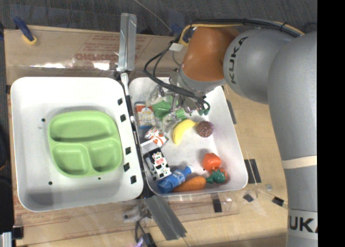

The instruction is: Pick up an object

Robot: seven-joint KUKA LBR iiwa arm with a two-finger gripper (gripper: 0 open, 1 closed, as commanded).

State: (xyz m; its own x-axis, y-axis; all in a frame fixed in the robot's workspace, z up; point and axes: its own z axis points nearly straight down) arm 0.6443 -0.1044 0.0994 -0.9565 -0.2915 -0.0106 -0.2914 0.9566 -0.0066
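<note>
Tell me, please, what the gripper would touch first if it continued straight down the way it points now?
Probably the green toy lying under the gripper in the right bin, with the banana just beside it; depth is unclear from above.

"KUKA" stands on the grey arm (269,62).

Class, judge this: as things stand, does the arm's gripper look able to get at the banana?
Probably yes: the gripper hangs just above the banana, whose top lies uncovered, though a brown ball sits close beside it.
</note>
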